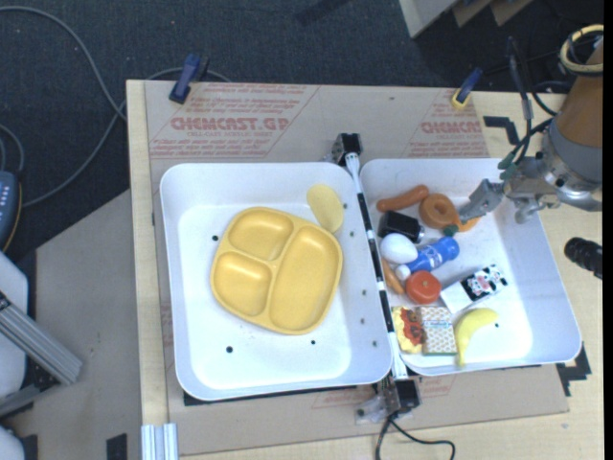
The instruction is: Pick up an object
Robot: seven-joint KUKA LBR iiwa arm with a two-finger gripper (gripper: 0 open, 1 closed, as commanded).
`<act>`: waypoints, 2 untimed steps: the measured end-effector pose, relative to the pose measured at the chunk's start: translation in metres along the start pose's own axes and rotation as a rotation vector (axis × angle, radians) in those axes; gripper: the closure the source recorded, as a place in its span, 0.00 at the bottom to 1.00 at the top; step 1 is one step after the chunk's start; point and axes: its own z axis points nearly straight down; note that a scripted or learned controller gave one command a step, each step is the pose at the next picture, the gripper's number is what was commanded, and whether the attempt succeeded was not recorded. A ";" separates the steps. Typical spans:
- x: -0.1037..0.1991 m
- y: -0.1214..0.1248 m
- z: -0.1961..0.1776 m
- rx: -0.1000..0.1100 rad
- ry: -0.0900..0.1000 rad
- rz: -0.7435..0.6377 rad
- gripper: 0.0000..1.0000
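The right bin point(536, 286) holds a pile of small toys: a brown sausage point(404, 199), a donut point(441, 209), a white egg point(397, 249), a blue bottle point(437, 254), a red round piece point(422, 287), a black-and-white block point(484, 283), a banana point(475, 323) and a printed card box point(427, 331). My gripper point(500, 204) hangs over the bin's back right part, just right of the donut. It stands open with nothing between its fingers, and one fingertip point(476, 202) points toward the donut.
The left bin point(192, 209) carries a yellow divided plate point(278, 268) and a pale yellow piece point(326, 207) at its back right. A black divider strip point(369, 247) separates the bins. Cables and the arm's body point(579, 132) crowd the right edge.
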 end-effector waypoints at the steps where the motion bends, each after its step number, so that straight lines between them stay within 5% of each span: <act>1: 0.045 0.062 0.121 -0.020 -0.001 0.000 0.00; 2: 0.006 0.095 0.142 0.017 0.002 -0.001 0.00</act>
